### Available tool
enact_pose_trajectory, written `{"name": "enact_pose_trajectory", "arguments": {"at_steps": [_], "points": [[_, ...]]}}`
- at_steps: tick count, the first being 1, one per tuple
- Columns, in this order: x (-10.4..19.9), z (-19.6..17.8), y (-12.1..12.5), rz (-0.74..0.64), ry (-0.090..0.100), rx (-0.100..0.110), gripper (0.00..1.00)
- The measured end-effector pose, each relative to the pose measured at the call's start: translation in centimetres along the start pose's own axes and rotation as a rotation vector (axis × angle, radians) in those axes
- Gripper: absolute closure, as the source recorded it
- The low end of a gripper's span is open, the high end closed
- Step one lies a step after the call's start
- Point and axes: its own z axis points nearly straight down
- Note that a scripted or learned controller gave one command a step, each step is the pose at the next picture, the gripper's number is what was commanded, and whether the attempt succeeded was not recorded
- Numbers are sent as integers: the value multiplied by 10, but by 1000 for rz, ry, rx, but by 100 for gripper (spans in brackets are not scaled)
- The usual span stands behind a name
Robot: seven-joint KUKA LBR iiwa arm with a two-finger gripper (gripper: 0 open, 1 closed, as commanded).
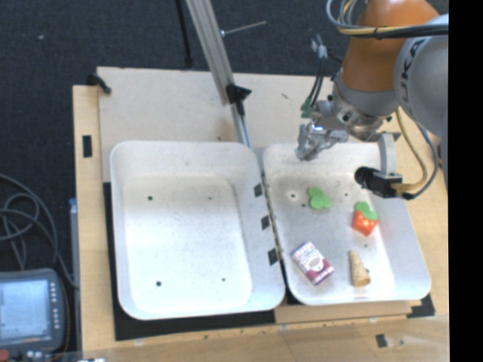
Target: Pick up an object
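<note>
The right bin [392,277] holds several small objects: a green lump [319,199], a red strawberry-like toy with a green top [365,220], a pink and white carton [312,262] and a tan cone-shaped piece [358,268]. My gripper [309,150] hangs over the bin's back left corner, above and behind the green lump. Nothing shows between its fingers. The gap between them is too small to judge.
The left bin [128,194] lies beside the right one, sharing a middle edge. A slanted metal pole [215,51] rises behind the bins. A black cable and connector [377,181] dangle from the wrist over the right bin's back right.
</note>
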Motion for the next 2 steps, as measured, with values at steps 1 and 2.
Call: {"name": "enact_pose_trajectory", "arguments": {"at_steps": [1,2], "points": [[61,8,-10,-1,1,0,100],[101,17,-13,1,0,1,100]]}}
